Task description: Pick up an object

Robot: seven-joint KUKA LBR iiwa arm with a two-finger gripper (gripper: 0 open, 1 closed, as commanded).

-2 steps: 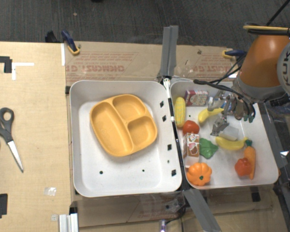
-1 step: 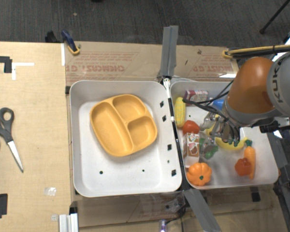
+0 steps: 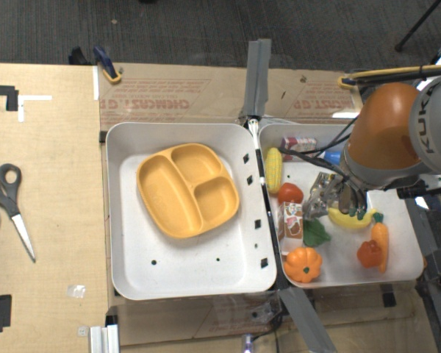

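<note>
At the far left of the wooden bench lay a pair of grey-handled metal scissors (image 3: 11, 204), blades pointing down and to the right, well apart from the bins. The left shallow white bin (image 3: 125, 271) held a yellow-orange plastic plate with three compartments (image 3: 188, 190), set at a tilt near the bin's middle. A grey divider bar (image 3: 257, 79) ran up from where the two bins met. In the right shallow white bin (image 3: 404, 271), along its left wall, stood a yellow plastic ear of corn (image 3: 274, 168), with a small red tomato (image 3: 289, 193) just below it and a brown-and-white wrapped packet (image 3: 292, 219) under that; a green leaf-shaped piece (image 3: 316, 233) lay beside the packet, and an orange toy pumpkin with a green stem (image 3: 303, 264) sat near the front edge. The two-finger gripper (image 3: 336, 199) hung low in this bin (its fingers mostly lost in metal and cables), so I could not tell whether it was parted or closed, nor whether it grasped anything. A yellow toy banana (image 3: 350, 219) lay right under and beside it. Further right were an orange carrot (image 3: 381, 240) and a red-orange pepper-like piece (image 3: 368, 254), touching. The grey arm with its orange band (image 3: 382, 134) covered the bin's upper right.
</note>
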